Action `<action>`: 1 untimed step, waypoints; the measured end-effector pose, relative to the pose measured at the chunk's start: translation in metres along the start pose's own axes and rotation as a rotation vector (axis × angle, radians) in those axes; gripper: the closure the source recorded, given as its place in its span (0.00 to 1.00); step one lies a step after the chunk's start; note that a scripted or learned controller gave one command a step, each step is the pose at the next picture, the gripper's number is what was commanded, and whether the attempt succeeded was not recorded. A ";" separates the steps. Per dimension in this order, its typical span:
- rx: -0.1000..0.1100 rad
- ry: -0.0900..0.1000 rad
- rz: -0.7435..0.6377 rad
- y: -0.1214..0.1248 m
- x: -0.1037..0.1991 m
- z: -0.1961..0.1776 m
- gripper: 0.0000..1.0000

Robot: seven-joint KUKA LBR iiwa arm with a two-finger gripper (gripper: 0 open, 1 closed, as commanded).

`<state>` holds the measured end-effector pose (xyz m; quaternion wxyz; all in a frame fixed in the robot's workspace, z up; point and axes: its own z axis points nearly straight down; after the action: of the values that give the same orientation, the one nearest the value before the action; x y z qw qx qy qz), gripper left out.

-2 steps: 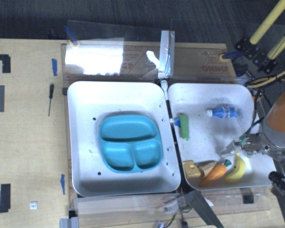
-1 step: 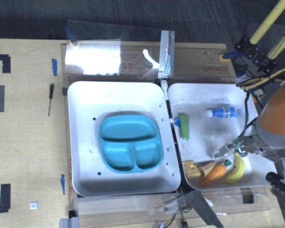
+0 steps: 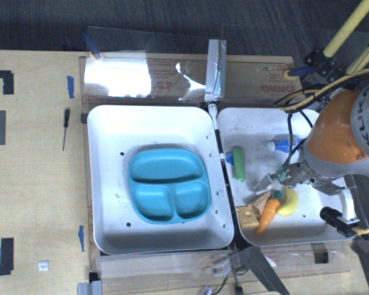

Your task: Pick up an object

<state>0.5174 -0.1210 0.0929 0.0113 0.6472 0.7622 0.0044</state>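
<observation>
Blue divided tray in left bin; screwdriver on bench.

Little lettering can be read here. The brown cardboard panel standing behind the two white bins carries reddish printed marks, one patch near its middle and another towards its right end, but glare from the clear film over it and the small size leave the words illegible. On the grey arm body at the right edge, part of a dark printed brand name shows, cut off by the frame; the letters look like "KU", though they cannot be made out with certainty. No other text, number or sign can be read on the bench or in the bins.
</observation>
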 end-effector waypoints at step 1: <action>0.012 0.006 0.039 -0.008 -0.049 -0.082 0.00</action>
<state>0.5159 -0.1697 0.1749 0.0051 0.6620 0.7495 0.0018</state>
